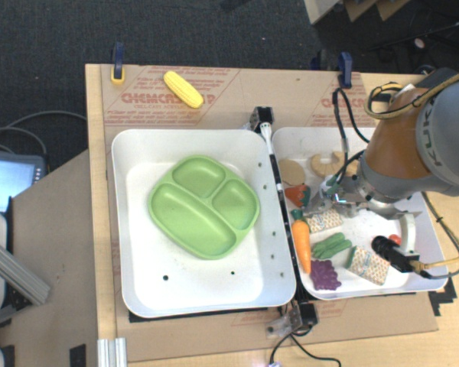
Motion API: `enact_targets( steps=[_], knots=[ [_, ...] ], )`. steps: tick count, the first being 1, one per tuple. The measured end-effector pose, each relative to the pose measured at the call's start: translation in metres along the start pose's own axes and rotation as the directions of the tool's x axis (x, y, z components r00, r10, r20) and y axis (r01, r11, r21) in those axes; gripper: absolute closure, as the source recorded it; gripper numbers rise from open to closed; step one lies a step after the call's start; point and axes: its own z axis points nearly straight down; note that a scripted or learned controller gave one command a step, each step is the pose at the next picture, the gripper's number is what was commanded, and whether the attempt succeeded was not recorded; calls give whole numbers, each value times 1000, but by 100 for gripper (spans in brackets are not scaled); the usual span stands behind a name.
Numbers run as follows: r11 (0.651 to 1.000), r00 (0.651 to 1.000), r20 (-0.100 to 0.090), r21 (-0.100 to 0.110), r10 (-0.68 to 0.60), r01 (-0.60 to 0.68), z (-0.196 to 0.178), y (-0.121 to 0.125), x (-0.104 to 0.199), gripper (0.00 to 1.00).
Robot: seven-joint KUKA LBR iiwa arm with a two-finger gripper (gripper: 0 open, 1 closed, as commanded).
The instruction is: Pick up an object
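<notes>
I see the cardboard-topped desk (237, 90) over dark carpet, a yellow toy corn cob (183, 89) at its upper left, and the gripper (338, 193) low among toy foods in the right white bin (413, 280) beside an orange plastic carrot (301, 245); grip state I cannot tell.

Toy foods (321, 247) lie cluttered in right bin (413, 281).

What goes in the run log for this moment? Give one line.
arm: over right bin | gripper: low among toy food, near carrot | grasp: unconfirmed | green divided plate: left bin | corn cob: on bench
</notes>
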Motion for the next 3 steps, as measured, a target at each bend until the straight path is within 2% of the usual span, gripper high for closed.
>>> enact_targets(
  steps=[1, 3],
  knots=[
    [1000, 1000, 6, -5, 2, -2, -10, 2, 14, 0],
    [1000, 1000, 2, -3, 1, -1, -2, 15, 9, 0]
  ],
)
